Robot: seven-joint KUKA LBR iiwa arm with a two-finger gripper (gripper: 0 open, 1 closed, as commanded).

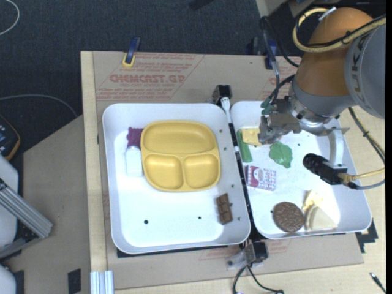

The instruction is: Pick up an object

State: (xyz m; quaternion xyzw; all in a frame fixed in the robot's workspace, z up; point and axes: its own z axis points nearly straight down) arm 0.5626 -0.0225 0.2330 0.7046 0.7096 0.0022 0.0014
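Two bins [116,164]: left has yellow tray [180,154], chocolate bar [224,207]. Right has green toy [282,154], cookie [288,216], pink packet [261,177], banana slice [313,208]. Gripper [272,130] low over right bin's upper-left, just above green toy; grip state can't tell.

One fixed camera looks down at a slant on the counter [153,78], both bins fully framed; the arm [334,54] enters from three o'clock.
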